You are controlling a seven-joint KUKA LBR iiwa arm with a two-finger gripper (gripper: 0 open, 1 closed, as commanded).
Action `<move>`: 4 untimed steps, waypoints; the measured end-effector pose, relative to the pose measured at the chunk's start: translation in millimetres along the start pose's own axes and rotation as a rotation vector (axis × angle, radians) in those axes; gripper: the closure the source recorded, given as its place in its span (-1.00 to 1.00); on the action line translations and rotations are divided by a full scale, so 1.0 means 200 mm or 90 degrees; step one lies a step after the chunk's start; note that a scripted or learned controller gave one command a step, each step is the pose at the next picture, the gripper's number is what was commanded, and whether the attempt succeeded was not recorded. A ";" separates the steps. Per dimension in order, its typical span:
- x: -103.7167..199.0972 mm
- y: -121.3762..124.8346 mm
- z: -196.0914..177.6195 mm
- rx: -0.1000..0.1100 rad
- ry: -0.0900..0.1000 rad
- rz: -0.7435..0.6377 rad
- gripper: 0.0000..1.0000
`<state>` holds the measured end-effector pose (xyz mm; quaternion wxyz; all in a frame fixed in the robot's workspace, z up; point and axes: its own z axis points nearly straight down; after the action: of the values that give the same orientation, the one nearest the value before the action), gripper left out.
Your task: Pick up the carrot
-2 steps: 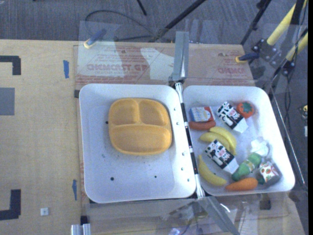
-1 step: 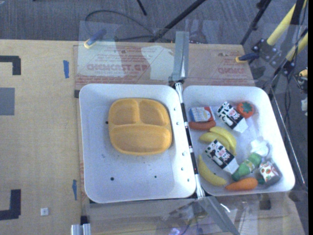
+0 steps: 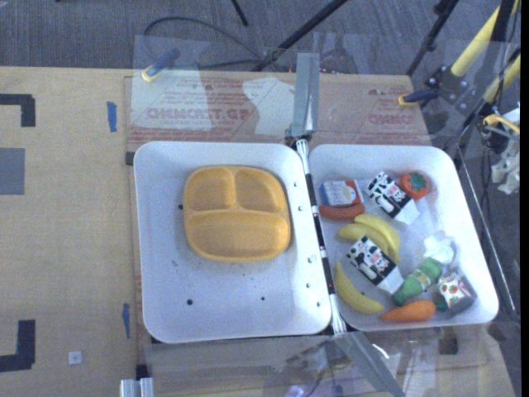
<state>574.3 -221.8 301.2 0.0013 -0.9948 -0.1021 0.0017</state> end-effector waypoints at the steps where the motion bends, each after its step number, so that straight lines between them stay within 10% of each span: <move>1: 0.04 0.01 -0.15 -0.003 0.002 -0.081 1.00; 4: 0.30 0.06 0.34 0.000 0.000 -0.082 1.00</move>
<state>635.8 -221.2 232.8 0.0015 -0.9862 -0.1656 0.0018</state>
